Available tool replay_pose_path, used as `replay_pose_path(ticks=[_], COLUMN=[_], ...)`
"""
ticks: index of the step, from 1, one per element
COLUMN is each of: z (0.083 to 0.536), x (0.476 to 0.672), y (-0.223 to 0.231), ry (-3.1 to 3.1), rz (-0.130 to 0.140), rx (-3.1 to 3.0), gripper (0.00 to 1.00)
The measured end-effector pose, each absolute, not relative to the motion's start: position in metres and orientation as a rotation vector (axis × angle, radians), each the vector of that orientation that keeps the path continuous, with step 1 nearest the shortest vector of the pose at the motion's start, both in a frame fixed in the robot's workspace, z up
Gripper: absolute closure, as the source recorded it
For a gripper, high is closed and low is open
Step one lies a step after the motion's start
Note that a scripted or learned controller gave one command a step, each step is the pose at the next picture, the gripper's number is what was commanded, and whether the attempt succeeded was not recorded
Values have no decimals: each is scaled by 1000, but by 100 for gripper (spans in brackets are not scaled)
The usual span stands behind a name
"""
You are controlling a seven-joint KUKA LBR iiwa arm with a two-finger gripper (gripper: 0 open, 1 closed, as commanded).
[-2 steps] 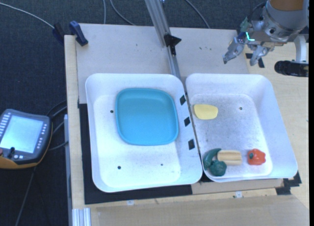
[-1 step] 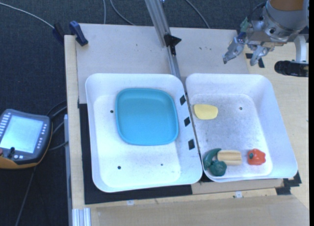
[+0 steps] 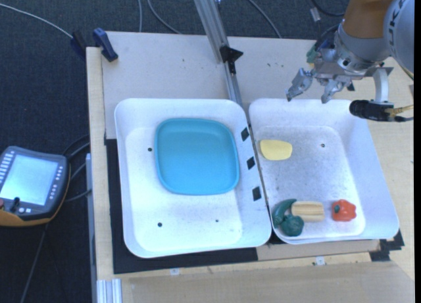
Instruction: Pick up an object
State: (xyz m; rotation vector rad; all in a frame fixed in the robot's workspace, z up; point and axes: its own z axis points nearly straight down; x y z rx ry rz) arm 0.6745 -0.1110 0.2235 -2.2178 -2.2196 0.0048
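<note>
My gripper (image 3: 312, 92) hangs open above the far rim of the right bin (image 3: 375, 163), with nothing between its fingers. Inside that bin, a yellow lump (image 3: 275, 150) lies near the left wall, well below and left of the gripper. Along the bin's near edge sit a dark green vegetable (image 3: 288, 217), a tan block (image 3: 308, 211) and a red pepper (image 3: 343, 210), side by side.
The left bin (image 3: 131, 163) holds a light blue square plate (image 3: 197, 155). A metal pole (image 3: 212, 19) slants down to the gap between the bins. A blue clamp (image 3: 104, 43) sits at the bench's far left corner. A teach pendant (image 3: 29, 183) lies off the bench at left.
</note>
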Motion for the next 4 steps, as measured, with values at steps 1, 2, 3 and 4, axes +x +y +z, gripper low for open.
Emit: replay_pose_path(ticks=[1,2,3,4], z=[161,116,130,174], x=[674,668,670,666], y=[-114,-118,-118,-117], ry=[-2219,-2220,-2223,-2224], rz=[5,3,-3,-5], rx=[-2219,-2220,-2222,-2223], gripper=[0,0,100,100])
